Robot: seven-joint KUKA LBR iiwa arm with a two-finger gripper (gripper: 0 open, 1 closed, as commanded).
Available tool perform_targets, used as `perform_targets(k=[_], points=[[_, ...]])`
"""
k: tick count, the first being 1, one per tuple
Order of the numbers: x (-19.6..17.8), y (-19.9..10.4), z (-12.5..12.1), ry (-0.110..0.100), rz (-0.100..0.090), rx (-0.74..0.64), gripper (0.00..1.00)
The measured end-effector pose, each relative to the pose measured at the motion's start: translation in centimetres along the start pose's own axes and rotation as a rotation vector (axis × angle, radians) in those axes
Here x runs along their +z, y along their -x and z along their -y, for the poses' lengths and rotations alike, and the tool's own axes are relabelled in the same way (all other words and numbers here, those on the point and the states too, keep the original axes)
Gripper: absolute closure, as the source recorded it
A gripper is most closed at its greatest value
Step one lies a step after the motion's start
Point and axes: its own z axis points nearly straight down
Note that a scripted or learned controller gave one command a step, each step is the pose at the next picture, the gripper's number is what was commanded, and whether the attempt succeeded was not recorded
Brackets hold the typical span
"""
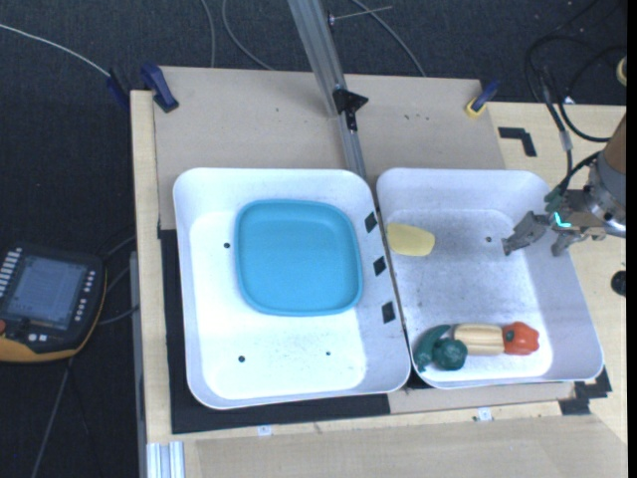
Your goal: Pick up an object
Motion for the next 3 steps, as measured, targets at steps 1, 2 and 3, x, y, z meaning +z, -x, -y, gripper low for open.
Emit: perform_targets(k=[1, 2, 3], points=[[0.0, 0.0, 0.0, 0.0, 0.0, 0.0, 0.0], [4.7, 0.8, -0.2, -0.004, -0.001, 0.0, 0.0], [9.9, 0.7, -0.1, -0.005, -0.001, 0.0, 0.0]])
